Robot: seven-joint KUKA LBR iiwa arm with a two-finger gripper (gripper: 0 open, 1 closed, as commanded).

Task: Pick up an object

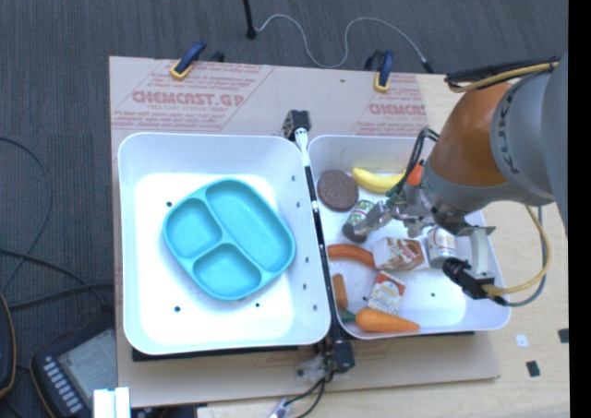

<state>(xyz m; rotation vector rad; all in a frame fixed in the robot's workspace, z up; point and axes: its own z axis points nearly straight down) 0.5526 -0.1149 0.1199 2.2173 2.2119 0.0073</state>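
Centrally, gripper point(388, 213): metal two-finger tool low in the right white bin point(480, 315); finger state cannot be told.
Nearest: small grey-green object point(358, 220) at the fingertips.
Around: brown round cookie point(337, 189), yellow banana point(377, 178), orange carrot point(386, 321), printed packets point(399, 254), text unreadable.
Left white bin point(129, 241): blue three-compartment plate point(229, 237).
Board point(185, 98) writing: "CHEMCAST GP".

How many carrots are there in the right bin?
2. One carrot lies near the front edge of the right bin. The other carrot lies in the middle, below the brown cookie. The arm may hide more.
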